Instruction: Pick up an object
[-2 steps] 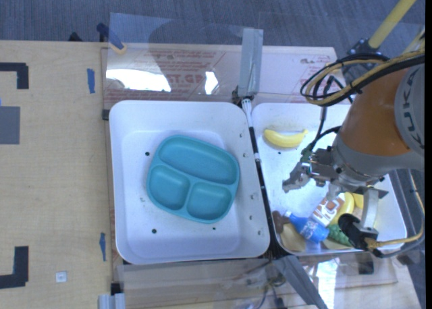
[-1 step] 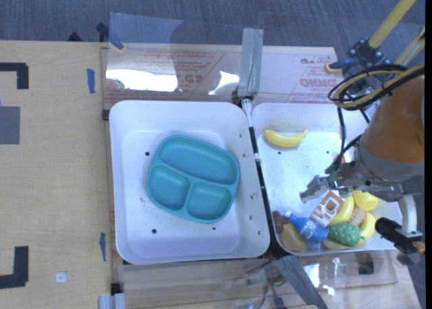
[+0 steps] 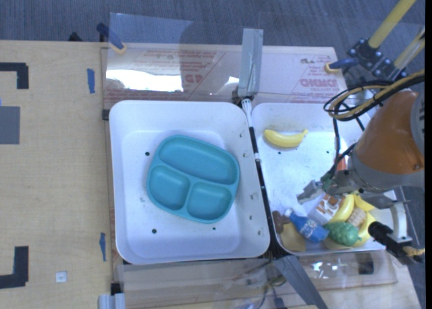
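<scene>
Gripper (image 3: pixel 314 191) over toy pile (image 3: pixel 331 223), grasp state cannot be told, red printing on clear panel (image 3: pixel 317 81) unreadable

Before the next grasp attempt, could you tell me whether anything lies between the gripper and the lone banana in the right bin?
Nothing visible does. The gripper hangs over the toy pile, and only bare bin floor separates it from the banana.

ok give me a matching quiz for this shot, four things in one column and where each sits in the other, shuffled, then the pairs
Things:
1. tray
2. banana
3. gripper
4. green toy

Places:
A. far part of the right bin, lying alone
B. over the pile at the near right of the right bin
C. in the left bin
D. in the pile, near edge of the right bin

Pairs: 1-C, 2-A, 3-B, 4-D
</scene>
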### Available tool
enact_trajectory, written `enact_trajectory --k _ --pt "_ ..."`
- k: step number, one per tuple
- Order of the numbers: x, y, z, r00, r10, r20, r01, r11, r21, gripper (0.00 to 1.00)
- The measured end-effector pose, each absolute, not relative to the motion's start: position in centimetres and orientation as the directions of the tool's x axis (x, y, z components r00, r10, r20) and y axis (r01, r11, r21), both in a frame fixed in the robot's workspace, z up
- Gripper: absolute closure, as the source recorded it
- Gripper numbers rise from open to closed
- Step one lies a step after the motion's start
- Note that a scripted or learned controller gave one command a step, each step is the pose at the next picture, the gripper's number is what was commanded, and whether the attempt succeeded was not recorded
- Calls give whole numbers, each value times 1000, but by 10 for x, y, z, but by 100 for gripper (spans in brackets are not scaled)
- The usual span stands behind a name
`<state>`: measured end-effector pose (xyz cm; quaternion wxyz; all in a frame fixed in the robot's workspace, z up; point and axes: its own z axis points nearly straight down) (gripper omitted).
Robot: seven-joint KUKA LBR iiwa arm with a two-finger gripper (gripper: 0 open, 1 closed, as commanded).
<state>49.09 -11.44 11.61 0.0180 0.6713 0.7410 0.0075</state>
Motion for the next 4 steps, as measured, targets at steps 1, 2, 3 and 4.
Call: enact_trajectory --k 1,2,3,4 --pt "492 -130 106 -408 912 -29 912 409 35 0" --pt "509 -141 106 -202 979 -18 978 202 48 0" --pt "553 -156 120 -208 978 -9 978 208 16 0" --pt "555 -157 131 -209 978 -14 978 209 21 100"
